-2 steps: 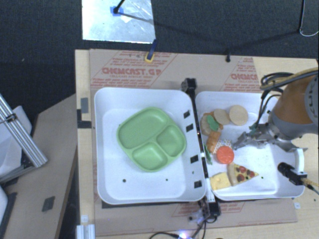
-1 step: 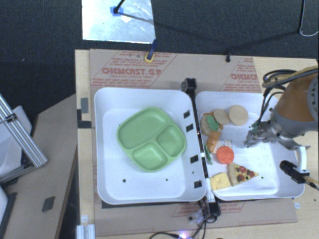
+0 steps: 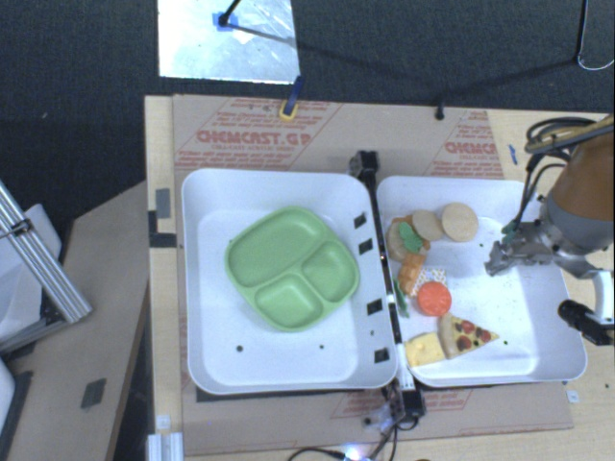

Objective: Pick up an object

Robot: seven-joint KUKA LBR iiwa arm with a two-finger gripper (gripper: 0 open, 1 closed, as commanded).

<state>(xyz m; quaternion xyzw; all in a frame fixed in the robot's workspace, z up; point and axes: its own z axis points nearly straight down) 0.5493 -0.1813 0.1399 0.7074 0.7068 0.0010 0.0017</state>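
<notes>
The right bin holds several toy foods along its left side: a round tan cookie, a smaller tan and green piece, an orange carrot-like piece, a red tomato, a pizza slice and a yellow cheese wedge. My gripper hangs over the right half of this bin, right of the tomato and apart from all the food. Nothing shows between its fingers.
The left bin carries a green divided plate. A black divider with clips runs between the bins. The arm's grey body with its orange band covers the right bin's right edge. A shiny sheet lies at the back.
</notes>
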